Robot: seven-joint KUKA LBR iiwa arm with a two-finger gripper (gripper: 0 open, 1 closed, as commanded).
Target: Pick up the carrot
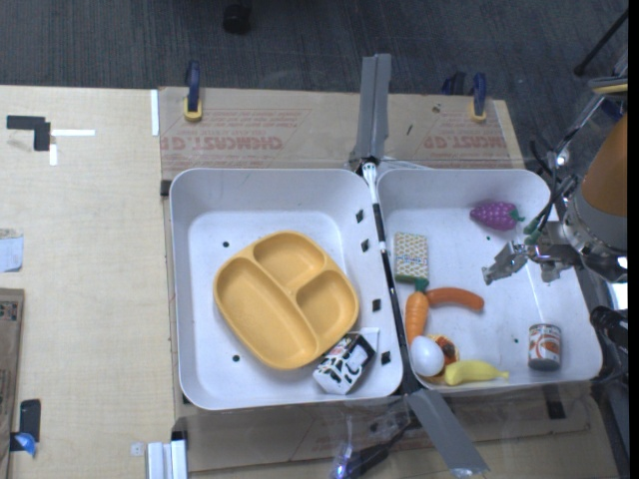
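Orange carrot (416, 314) lower centre-right of frame, in right bin (504, 186), pincer (504, 264) released, well apart to its right.

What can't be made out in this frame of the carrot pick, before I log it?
- pincer: small and blurred in the camera view; open or shut cannot be told.
- carrot: its lower tip is covered by the white egg.
- small red item between egg and banana: mostly hidden, too small to identify.
- can: label too small to read.
- arm: cut off by the right edge.
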